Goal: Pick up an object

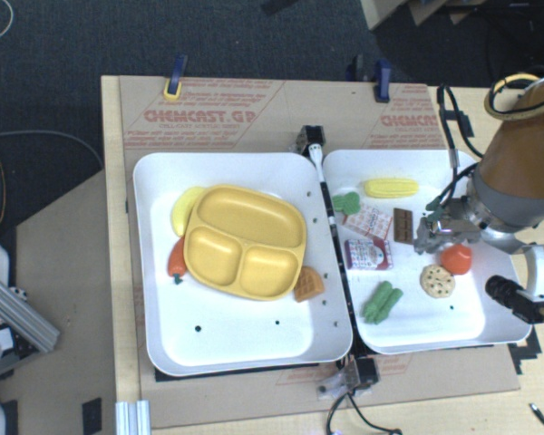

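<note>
My gripper [432, 232] hangs over the right bin [408, 333], reaching in from the right. It sits between a brown chocolate bar [403, 225] on its left and a red tomato [457, 259] just below and to its right. A chocolate-chip cookie [437, 282] lies below the tomato. A yellow corn cob [390, 188] lies near the bin's far side, with a green leafy piece [346, 203] to its left. A white and red packet [367, 245] lies mid-left and a green pea pod [381, 302] toward the front. I see nothing held.
The left bin [236, 343] holds a yellow divided tray [243, 241] lying over a yellow piece [183, 208]. An orange-red vegetable [177, 261] is at its left and a brown waffle piece [308, 285] at its right. A black divider [331, 234] separates the bins.
</note>
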`<state>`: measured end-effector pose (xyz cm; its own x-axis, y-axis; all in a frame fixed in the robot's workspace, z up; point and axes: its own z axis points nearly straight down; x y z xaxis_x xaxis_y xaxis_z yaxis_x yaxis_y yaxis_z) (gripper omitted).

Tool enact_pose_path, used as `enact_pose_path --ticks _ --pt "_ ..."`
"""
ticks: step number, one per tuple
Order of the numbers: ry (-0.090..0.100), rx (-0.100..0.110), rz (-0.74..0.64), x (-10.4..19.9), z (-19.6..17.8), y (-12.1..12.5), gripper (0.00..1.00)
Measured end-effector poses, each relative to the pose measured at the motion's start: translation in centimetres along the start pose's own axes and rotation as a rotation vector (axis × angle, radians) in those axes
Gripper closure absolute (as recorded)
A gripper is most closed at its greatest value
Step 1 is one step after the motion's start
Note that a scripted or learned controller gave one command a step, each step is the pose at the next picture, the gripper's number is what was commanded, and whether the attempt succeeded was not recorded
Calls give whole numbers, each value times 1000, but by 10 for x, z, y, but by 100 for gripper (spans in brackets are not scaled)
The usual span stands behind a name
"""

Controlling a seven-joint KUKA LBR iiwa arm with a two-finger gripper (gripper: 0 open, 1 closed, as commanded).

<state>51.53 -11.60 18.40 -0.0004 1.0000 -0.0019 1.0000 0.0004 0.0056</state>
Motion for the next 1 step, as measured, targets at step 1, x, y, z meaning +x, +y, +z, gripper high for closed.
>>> enact_pose_path --ticks 1 --pt "0 -1 -1 0 -44 2 100"
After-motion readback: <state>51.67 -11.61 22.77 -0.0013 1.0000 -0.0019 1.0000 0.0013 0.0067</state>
